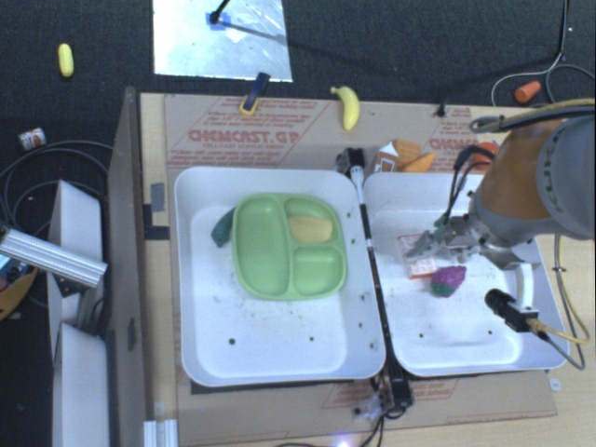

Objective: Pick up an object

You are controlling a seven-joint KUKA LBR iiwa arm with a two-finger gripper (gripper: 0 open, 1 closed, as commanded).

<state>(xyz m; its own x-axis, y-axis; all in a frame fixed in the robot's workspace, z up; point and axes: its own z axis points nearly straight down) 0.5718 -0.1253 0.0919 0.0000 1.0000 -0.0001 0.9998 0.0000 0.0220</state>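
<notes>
We see the bench (233,128) bearing two shallow white bins side by side. The left bin (270,352) holds a green divided plate (284,250), with a yellow item (310,228) lying in its upper right compartment and a dark green object (222,226) touching its left edge. The arm (540,180) reaches in from the right over the right bin (456,338), its gripper (438,242) low above the bin floor; we cannot tell how its fingers stand. Just beside the gripper lie a flat red and white packet (420,257) and a purple object (449,278), touching each other. Beyond the bins, a yellow banana (348,107) rests on the bench
</notes>
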